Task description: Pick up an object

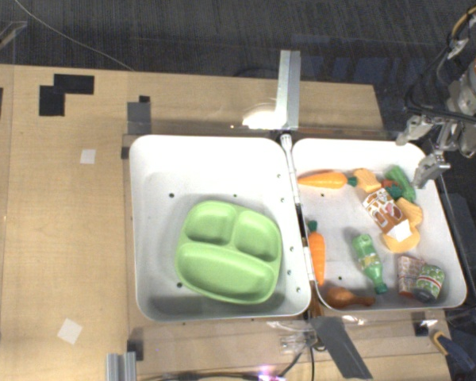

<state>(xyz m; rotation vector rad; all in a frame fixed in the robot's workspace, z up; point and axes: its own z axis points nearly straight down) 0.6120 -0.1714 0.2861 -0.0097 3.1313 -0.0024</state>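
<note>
Two white bins (pixel 147 236), one green tray (pixel 230 250), two carrots (pixel 324 179), one green bottle (pixel 368 262)

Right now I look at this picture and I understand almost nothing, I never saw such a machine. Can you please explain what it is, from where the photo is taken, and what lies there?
One camera fixed above a bench looks down at a slant. Two shallow white bins sit side by side. The left bin holds a green divided plate. The right bin holds toy food: two carrots, a green bottle, a small carton and other pieces. At the right edge a robot arm reaches in; its hand is over the right bin's far corner, and nothing is seen in it.
</note>
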